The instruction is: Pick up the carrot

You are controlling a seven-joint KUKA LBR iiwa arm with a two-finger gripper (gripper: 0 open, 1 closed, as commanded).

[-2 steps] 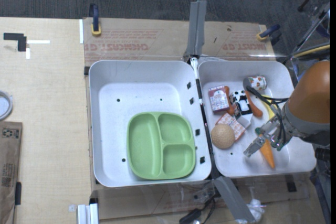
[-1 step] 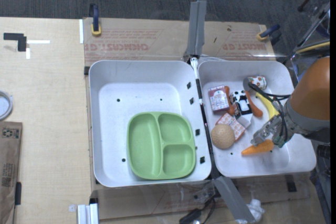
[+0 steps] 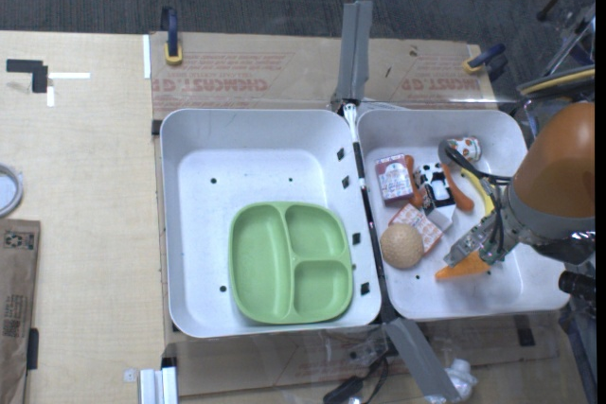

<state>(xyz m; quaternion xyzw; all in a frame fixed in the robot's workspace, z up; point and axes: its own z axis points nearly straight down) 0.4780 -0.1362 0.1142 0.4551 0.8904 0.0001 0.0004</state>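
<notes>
Down in the right bin (image 3: 530,298), gripper (image 3: 481,251) over the thick end of the carrot (image 3: 459,270), right of the round tan ball (image 3: 401,246). Seemingly pinching it, though grip and opening too blurred to tell.

Red printed lettering runs across the cardboard sheet (image 3: 284,69) lying along the far edge of the surface, behind both bins; it appears inverted and cannot be read reliably. A recycling symbol is printed on the brown cardboard piece (image 3: 17,284) at the surface's left edge.
</notes>
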